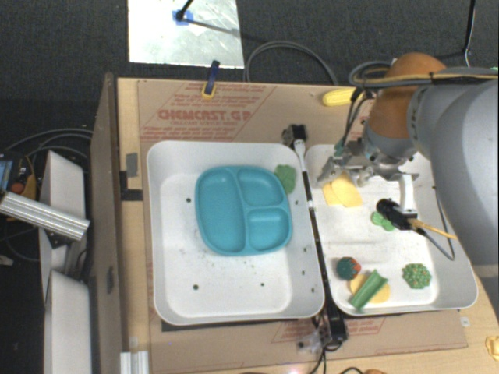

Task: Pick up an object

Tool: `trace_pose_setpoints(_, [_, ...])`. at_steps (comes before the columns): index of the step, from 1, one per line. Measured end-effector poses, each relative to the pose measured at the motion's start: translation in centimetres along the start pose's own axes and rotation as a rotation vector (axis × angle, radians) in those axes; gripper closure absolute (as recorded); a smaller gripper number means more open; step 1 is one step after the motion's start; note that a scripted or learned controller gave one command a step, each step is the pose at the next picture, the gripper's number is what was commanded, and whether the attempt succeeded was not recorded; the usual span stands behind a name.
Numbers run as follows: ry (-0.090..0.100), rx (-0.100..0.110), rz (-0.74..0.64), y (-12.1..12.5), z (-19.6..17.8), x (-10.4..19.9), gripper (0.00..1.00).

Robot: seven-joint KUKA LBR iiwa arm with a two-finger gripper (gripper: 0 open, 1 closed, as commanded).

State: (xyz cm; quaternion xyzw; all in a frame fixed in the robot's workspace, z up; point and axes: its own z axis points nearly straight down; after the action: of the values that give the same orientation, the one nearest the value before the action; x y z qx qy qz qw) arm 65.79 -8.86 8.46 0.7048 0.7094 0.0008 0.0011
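1. The pale yellow, soft-edged wedge of plastic (344,194) lies flat in the upper left part of the right-hand shallow white bin (343,236), close to the wall it shares with the other bin.
2. The grey metal gripper (343,171) sits just above the wedge's upper edge. From my screen I cannot tell how far it is open, or whether it touches the wedge.
3. Near the wedge, to its right, I see a small flat green piece (381,220).
4. Along the bin's lower edge lie a round red-and-green toy (348,267), a green stick lying over a yellow piece (368,288), and a knobbly green ball (416,275); all are well apart from the wedge.
5. The left-hand white bin (175,279) holds a smooth blue plastic plate with three compartments (242,209), and a dull green lump (285,178) touches its upper right corner.
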Motion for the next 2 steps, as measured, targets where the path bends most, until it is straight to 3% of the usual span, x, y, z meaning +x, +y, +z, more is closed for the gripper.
trace_pose_setpoints(1, [0.000,-0.004,-0.001,0.11,-1.21,-0.11,1.00])
trace_pose_setpoints(2, [-0.001,-0.003,-0.001,0.09,-1.16,-0.12,0.00])
